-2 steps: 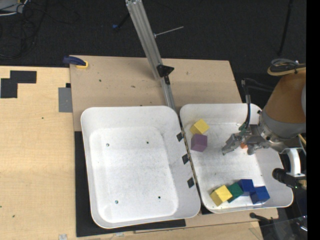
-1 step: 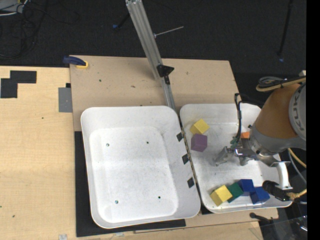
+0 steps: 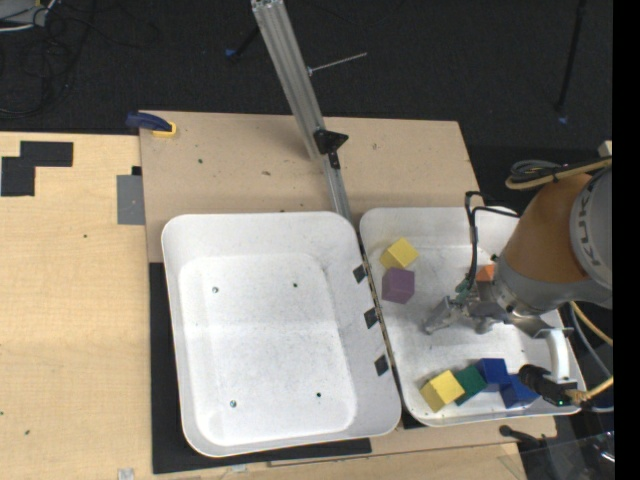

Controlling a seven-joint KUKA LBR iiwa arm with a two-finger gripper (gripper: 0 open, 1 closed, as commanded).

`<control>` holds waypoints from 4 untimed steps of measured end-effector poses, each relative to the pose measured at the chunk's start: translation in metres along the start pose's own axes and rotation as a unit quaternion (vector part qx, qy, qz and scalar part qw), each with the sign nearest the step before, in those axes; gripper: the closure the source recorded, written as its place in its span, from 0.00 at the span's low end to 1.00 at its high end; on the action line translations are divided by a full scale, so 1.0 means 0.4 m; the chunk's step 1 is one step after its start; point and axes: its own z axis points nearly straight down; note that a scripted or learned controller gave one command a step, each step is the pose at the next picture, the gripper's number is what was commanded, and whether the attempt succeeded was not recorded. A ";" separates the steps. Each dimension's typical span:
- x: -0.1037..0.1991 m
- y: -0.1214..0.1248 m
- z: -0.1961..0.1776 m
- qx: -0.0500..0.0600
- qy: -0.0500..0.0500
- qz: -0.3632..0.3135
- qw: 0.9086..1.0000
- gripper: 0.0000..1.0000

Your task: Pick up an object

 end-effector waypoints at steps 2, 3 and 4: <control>0.006 -0.018 -0.141 -0.002 0.000 0.001 1.000 1.00; -0.012 -0.023 -0.252 -0.002 -0.001 0.001 1.000 1.00; -0.015 -0.021 -0.361 -0.003 -0.001 -0.002 1.000 1.00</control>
